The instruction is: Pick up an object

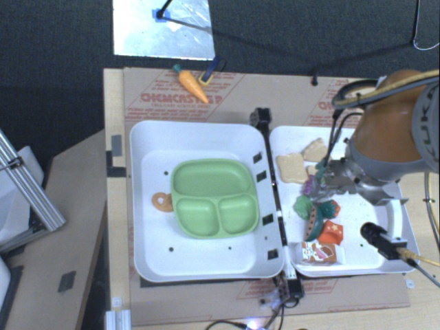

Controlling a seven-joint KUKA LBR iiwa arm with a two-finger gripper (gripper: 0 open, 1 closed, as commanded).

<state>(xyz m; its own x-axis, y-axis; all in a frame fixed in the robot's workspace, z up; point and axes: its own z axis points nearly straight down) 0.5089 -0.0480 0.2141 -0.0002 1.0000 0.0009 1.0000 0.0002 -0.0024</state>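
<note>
The grey two-finger gripper (pixel 320 186) hangs low in the right white plastic bin (pixel 395 253), just above the small green toy piece (pixel 304 205) lying slightly to its left; its grasp state I cannot tell.

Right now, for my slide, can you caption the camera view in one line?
Gripper over the toy food in the right bin; green tray and pretzel in the left bin.

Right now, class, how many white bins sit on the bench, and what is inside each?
2. The left bin holds a green divided plate and a small pretzel. The right bin holds a pile of toy food, where the gripper is; the arm may hide some.
</note>
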